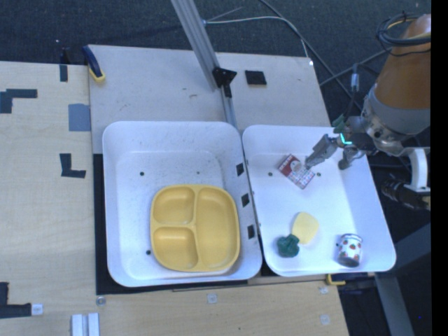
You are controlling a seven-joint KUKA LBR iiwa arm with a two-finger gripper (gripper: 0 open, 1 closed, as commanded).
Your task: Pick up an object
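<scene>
My gripper [329,157] hangs over the upper right part of the right bin [364,187], fingers spread open, nothing between them. One fingertip points at a small red and white packet [295,171] lying just to its left on the bin floor. Lower in the same bin lie a pale yellow lump [305,227], a dark green object [288,246] and a silver and red object [349,249] near the front right corner.
The left bin [126,180] holds a yellow divided plate [195,227]. A metal pole [196,30] slants up from between the bins at the back. The arm's grey and orange body [406,75] stands to the right of the right bin.
</scene>
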